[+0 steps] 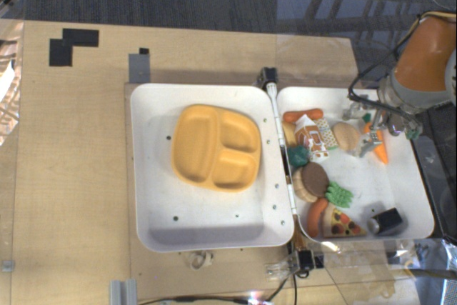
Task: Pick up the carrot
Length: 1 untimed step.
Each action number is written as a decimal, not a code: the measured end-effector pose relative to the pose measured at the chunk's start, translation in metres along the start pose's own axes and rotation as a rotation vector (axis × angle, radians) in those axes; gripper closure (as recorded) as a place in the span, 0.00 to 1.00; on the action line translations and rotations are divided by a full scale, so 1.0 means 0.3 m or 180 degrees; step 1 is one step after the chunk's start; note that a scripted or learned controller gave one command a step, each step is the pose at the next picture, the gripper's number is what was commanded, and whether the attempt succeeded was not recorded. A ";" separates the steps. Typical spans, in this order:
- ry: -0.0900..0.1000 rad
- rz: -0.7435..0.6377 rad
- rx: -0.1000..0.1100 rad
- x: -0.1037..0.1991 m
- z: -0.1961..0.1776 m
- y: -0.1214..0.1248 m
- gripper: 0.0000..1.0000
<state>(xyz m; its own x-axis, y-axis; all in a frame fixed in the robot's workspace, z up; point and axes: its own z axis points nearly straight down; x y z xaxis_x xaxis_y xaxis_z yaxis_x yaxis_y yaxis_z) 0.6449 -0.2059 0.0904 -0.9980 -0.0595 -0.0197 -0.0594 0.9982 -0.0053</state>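
The carrot [380, 147] lies in the right bin [421, 186], toward the upper right of the frame, a small orange piece just right of a tan bun [347, 136]. The hand [373, 139] sits over it, its grey fingers seeming to straddle the carrot's upper end, though I cannot tell whether they grip it or merely touch. To do this well, the fingers should close across the carrot's narrow width, centred, then lift straight up clear of the bun and other toy food [314, 136].

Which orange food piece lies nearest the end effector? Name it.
The carrot, at the end effector near the right bin's far right side; the sausage lies toward the front.
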 end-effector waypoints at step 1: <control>0.0021 -0.0319 -0.0009 0.125 0.003 0.010 0.00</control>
<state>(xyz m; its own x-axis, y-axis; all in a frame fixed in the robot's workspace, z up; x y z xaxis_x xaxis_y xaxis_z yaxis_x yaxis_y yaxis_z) 0.6072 -0.2052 0.0887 -0.9872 -0.1591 -0.0126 -0.1590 0.9873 -0.0041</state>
